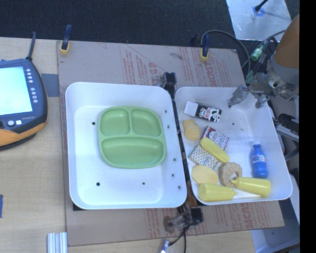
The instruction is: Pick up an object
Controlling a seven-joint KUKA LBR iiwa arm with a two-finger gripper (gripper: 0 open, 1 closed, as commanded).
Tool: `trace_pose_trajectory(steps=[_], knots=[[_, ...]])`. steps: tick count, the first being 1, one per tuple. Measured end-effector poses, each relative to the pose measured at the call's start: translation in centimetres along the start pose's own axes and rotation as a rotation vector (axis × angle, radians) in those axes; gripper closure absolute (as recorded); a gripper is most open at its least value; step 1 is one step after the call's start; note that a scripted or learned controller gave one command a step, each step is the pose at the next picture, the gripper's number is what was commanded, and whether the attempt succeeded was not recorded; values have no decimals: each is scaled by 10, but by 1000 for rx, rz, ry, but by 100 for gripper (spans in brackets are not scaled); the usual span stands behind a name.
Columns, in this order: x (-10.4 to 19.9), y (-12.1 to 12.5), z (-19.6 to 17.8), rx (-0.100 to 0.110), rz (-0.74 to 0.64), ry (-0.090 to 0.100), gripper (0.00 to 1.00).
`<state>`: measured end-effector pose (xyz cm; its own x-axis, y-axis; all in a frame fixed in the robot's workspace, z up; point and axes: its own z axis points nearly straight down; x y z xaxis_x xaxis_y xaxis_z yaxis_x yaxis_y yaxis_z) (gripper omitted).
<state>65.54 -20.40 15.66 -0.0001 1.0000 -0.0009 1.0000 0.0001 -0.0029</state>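
Camera view: green tray (131, 137) in L bin (79, 141), toys in R bin (242, 123).

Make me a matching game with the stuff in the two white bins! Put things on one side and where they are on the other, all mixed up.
Things:
1. green plate
2. blue bottle
3. black and white carton
4. gripper

Places:
A. right bin, close to its right wall
B. over the right bin's far right corner
C. middle of the left bin
D. right bin, far end, near the wall between the bins

Pairs: 1-C, 2-A, 3-D, 4-B
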Motion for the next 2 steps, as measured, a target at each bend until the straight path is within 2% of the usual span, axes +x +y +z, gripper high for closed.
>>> trace_pose_trajectory(steps=[1, 2], knots=[[58, -14, -66, -3, -4, 2, 0], [92, -25, -37, 1, -5, 0, 0]])
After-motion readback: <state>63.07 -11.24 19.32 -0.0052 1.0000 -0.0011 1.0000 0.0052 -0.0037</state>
